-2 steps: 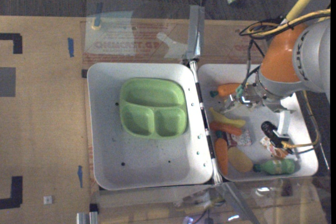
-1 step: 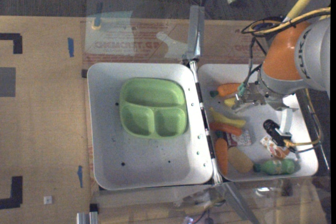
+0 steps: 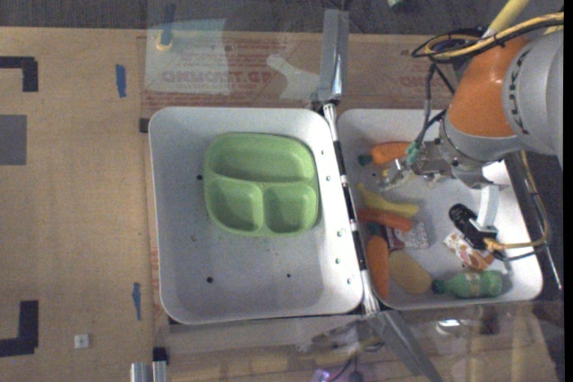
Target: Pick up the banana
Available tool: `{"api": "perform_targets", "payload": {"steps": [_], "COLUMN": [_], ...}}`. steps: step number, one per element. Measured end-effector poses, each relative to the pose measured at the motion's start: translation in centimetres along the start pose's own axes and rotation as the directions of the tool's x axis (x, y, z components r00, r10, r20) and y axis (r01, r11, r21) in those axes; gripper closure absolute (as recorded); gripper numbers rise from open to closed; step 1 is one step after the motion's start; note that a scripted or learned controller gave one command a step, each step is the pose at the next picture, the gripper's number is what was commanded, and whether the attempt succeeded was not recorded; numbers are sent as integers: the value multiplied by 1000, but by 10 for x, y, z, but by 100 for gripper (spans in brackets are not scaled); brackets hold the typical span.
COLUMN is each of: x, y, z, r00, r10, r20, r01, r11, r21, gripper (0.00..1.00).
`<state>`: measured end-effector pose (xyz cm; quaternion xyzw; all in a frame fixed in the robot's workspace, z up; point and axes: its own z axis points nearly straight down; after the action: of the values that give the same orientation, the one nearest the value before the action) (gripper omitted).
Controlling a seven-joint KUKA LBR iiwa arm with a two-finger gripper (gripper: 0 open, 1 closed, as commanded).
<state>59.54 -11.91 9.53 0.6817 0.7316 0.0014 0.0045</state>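
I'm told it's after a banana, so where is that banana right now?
The banana lies in the right bin, near its left wall, just above a red pepper and below the gripper.

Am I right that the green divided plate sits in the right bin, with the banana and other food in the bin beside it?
Not quite: the camera view shows the green divided plate in the left bin. The banana and other food lie in the right bin.

The scene is seen from one fixed camera above the bench (image 3: 81, 192), angled slightly downward (not wrist-mounted); both white bins (image 3: 179, 282) are taken in from moderate distance.
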Motion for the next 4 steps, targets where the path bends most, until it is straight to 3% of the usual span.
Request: {"api": "perform_targets", "payload": {"steps": [1, 2, 3, 4], "x": [-64, -63, -65, -65], "y": [62, 61, 4, 4], "z": [10, 5, 3, 3], "r00": [986, 985, 995, 995], "r10": [-167, -171, -97, -97], "r20": [-10, -9, -7, -8], "r01": [168, 171, 97, 97], "r11": [986, 985, 995, 995], "r21": [21, 29, 12, 12], "gripper": [0, 100, 100, 0]}}
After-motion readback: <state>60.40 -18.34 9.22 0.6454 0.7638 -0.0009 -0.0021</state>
